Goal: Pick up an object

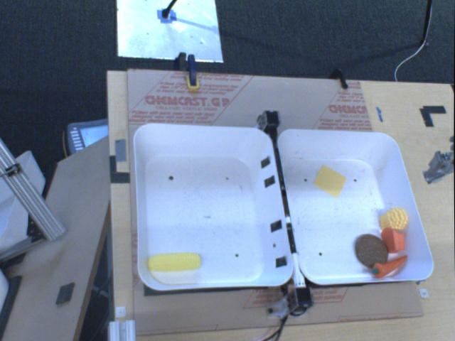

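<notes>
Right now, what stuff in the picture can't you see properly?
- Claw: cut off by the camera view's right edge; open or shut cannot be told.
- Brown round thing: too blurry to name.
- Orange pieces in the right bin corner: bunched together, edges blur into each other.
- Yellow bumpy piece: too small to identify.
</notes>
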Available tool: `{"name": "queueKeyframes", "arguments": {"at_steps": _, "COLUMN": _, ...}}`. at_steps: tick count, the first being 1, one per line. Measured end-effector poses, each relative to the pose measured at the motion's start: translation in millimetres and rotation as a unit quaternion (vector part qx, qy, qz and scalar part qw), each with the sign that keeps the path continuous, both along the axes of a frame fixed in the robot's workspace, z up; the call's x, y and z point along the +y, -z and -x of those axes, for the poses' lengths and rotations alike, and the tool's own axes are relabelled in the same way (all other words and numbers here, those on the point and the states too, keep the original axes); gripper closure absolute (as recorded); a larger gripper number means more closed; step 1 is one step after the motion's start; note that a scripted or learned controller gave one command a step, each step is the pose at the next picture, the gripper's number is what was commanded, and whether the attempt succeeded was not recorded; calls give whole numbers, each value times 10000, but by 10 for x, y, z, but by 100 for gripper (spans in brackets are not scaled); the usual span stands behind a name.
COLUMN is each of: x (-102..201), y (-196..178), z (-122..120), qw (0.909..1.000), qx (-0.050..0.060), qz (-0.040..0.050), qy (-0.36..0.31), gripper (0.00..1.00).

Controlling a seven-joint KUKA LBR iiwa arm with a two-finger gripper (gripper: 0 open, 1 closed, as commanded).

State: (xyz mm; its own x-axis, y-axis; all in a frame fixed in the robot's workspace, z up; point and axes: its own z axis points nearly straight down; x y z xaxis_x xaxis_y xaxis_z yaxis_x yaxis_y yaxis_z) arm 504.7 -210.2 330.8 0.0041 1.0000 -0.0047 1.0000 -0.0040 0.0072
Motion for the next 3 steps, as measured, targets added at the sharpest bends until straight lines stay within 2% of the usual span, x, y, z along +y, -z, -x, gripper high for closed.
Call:
{"name": "queueKeyframes", "arguments": {"at_steps": 1, "x": 635, "y": 731, "z": 167, "qw": 10000, "qx": 57, "qz": -41, "qy": -62, "gripper": 100}}
{"name": "queueKeyframes", "arguments": {"at_steps": 2, "x": 1112, "y": 1139, "z": 175, "qw": 10000, "qx": 41, "qz": -35, "qy": -63, "gripper": 100}}
{"name": "queueKeyframes", "arguments": {"at_steps": 3, "x": 245, "y": 233, "z": 176, "qw": 10000, "qx": -23, "qz": 18, "qy": 8, "gripper": 100}}
